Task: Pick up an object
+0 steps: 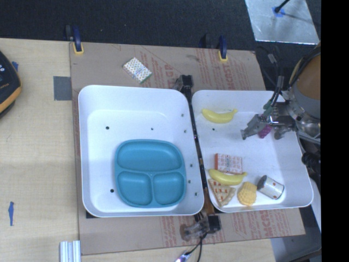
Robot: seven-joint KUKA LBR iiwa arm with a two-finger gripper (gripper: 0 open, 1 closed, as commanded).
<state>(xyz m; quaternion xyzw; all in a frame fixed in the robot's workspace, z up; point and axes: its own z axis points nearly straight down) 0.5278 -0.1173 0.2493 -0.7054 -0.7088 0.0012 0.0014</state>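
Low over right bin (305,198), pincer (265,131) spread open around small pink object (265,130), arm reaching leftward.

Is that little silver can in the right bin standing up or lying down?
Lying down. The silver can rests on its side in the right bin, its round end facing left.

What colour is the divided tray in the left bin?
Light blue divided tray, clearest in the camera view.

Robot lab, clamped cardboard (163,59), white bins (136,100)
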